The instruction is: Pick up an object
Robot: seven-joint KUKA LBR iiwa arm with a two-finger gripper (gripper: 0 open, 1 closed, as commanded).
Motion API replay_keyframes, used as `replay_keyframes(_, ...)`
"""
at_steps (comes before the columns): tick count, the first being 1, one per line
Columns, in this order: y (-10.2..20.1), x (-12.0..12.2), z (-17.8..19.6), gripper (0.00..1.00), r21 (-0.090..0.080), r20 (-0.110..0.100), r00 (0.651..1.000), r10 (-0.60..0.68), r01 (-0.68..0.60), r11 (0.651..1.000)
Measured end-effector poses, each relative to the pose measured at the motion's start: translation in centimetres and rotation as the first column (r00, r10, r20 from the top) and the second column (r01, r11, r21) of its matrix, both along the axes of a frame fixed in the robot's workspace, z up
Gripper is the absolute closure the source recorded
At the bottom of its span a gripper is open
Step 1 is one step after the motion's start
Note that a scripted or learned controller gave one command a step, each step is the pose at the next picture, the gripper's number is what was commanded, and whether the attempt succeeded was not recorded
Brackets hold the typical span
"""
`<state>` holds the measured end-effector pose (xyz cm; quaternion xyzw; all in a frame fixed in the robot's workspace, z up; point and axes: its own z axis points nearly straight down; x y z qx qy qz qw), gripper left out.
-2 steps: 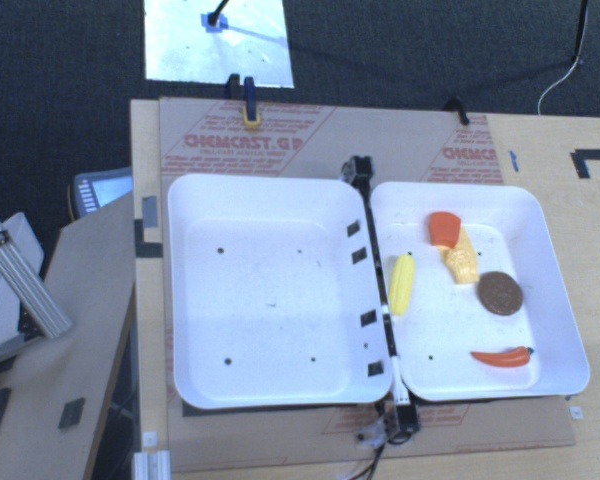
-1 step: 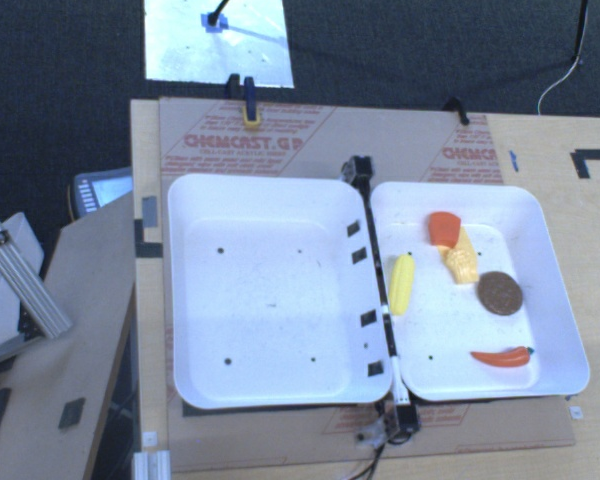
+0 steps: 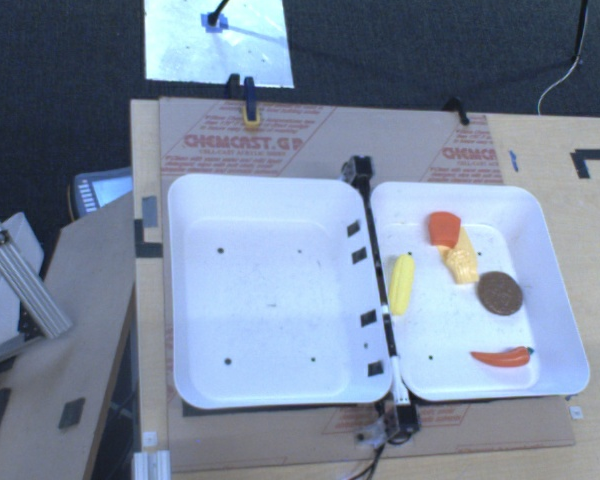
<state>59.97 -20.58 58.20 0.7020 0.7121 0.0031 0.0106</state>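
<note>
Looking down on the surface [image 3: 540, 138] from the fixed camera, two shallow white bins sit side by side on a brown sheet printed with red lettering [image 3: 240, 140].

Left bin [image 3: 190, 368]: its floor shows a few small dark dots and no loose items on it.

Right bin [image 3: 555, 268]: five items lie inside.
- A yellow corn cob [image 3: 402, 284] lies near the left wall of this bin, just beside the divide between the two bins, its long axis running roughly top to bottom.
- An orange block [image 3: 443, 228] sits toward the far side of the bin.
- A pale yellow piece [image 3: 462, 260] touches the orange block at its lower right edge.
- A brown round disc [image 3: 500, 293] lies just beside the pale yellow piece, on its lower right.
- A red-orange chili pepper [image 3: 500, 357] lies near the front wall, well apart from the corn cob, with its dark tip pointing right.

Black clips [image 3: 360, 256] run along the seam where the bins meet. A yellow clamp [image 3: 250, 116] holds the far edge of the sheet. A shiny metal plate [image 3: 218, 28] lies on the dark floor beyond the surface.

Gripper state: cannot be told from this view. All five items rest on the bin floor.
</note>
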Motion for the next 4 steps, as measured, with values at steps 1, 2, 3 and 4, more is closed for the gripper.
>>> replay_keyframes(1,0.0,0.0,0.0,0.00,0.000,-0.001,1.000,0.000,0.000,1.000)
replay_keyframes(2,0.0,0.0,1.2,1.00,-0.003,0.004,1.000,0.003,-0.003,1.000)
replay_keyframes(3,0.0,0.0,1.1,0.00,-0.002,0.003,1.000,0.003,-0.003,1.000)
replay_keyframes(4,0.0,0.0,2.3,1.00,-0.005,0.007,1.000,0.006,-0.006,1.000)
